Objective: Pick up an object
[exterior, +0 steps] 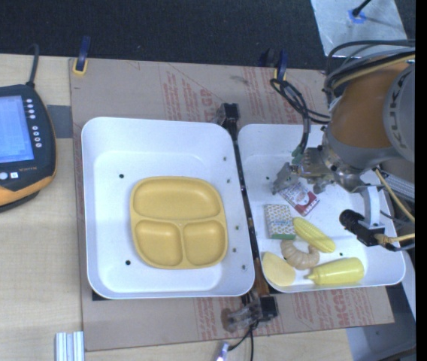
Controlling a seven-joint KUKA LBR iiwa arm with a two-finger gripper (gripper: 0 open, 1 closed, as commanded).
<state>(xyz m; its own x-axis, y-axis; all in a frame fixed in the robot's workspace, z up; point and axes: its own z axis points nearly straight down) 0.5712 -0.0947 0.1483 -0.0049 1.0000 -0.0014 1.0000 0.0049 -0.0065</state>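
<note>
2 tool (298, 180) fingers spread, tips just above red-white packet (301, 198) in right bin (262, 145); nothing gripped.

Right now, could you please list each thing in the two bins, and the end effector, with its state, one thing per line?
Yellow divided plastic tray: lying flat in the left bin, nothing in its compartments.
Red and white packet: lying in the right bin, under the end effector.
Green patterned square card: lying flat.
Yellow toy corn cob: lying on its side.
Yellow bottle: lying on its side.
End effector: low over the packet.
</note>
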